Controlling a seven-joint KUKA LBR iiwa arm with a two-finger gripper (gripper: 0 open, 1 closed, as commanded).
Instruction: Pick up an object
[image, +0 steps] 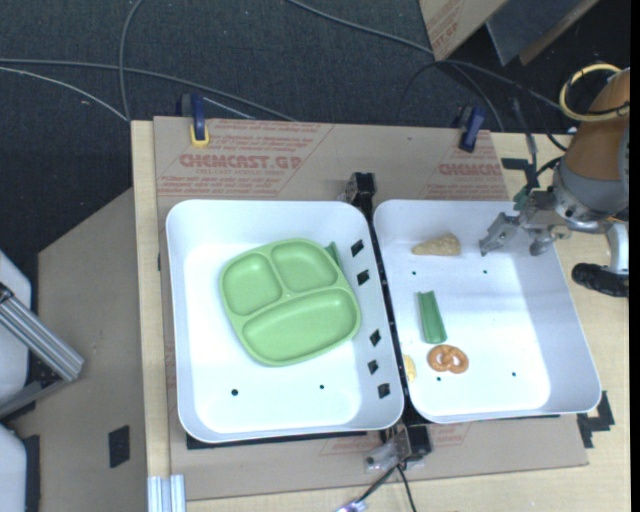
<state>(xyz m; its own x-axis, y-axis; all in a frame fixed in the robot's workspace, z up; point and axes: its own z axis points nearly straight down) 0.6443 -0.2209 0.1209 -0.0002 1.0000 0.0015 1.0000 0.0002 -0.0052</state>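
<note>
We see the gripper (520, 232) at the upper right corner of the right bin (540, 340), its two thin grey fingers (494, 238) splayed apart and pointing down toward the bin floor, with nothing between them. Above the fingers we see the grey wrist and the orange band of the arm (598, 150), entering from the right.

Nearest the fingers lies a pale tan, wedge-shaped piece resembling bread (437, 246), flat on the bin floor near the bin's far wall. It sits just to the left of the left fingertip, near but apart from it.

Farther toward the front of the same bin we note a green stick (431, 316), lying lengthwise and slightly tilted, well apart from the fingers. In front of it lies a small orange-brown pretzel (447, 359), just beside the stick's near end. A small yellow item (410, 368) rests against the bin's left wall beside the pretzel; we cannot tell what it is.

In the left bin (200, 300) we see a light green plate with three compartments (290, 300), lying flat near the centre.
</note>
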